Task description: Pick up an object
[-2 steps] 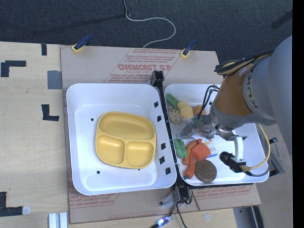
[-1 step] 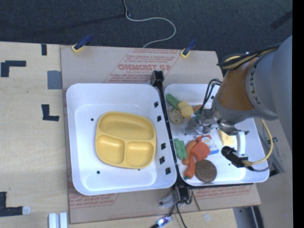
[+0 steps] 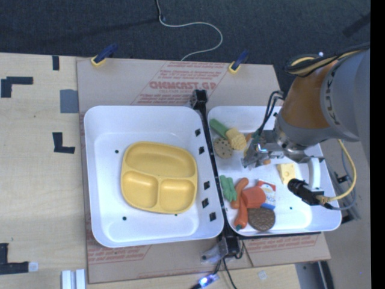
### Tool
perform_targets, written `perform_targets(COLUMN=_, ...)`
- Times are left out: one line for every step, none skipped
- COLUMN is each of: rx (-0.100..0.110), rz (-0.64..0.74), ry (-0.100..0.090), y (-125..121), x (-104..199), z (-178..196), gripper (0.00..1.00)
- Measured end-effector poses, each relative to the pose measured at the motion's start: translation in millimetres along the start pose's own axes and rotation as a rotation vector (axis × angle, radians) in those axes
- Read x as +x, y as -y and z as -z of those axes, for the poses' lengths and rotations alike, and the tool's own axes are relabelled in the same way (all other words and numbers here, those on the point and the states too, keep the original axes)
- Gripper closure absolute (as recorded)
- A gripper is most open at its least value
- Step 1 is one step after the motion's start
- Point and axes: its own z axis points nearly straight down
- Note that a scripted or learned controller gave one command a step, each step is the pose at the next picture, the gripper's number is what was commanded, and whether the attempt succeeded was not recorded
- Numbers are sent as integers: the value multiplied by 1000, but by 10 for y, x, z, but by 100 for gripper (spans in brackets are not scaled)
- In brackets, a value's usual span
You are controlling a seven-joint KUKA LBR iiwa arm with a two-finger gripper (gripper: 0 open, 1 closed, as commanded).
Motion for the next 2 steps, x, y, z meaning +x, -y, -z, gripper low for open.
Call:
perform_targets(rx=-2, rz=0, ry=0, y=-10, x=14, z=631, gripper=100)
perform_targets(rx=2, rz=0, ry=-1, y=-13, x=21, z=728, gripper=100)
